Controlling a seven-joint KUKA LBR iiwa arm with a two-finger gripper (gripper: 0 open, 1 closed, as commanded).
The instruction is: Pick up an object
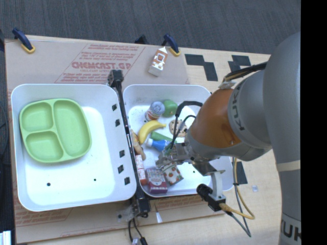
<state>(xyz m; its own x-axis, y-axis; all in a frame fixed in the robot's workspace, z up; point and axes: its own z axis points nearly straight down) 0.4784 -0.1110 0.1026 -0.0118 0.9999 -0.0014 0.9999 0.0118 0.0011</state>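
Clearly the things to pick lie in a heap in the right bin [134, 102]: a banana [148, 130], a small can [156, 108], a green piece [169, 106], a blue piece [159, 144] and some packets [156, 179] at the near edge. The gripper [171, 157] is low over the middle of this heap, near the blue piece, but how it stands I cannot tell, and nothing shows in its hold. I judge this is the reaching step; next it must close on one thing and lift straight. The left bin [71, 195] carries a green divided plate [54, 130].
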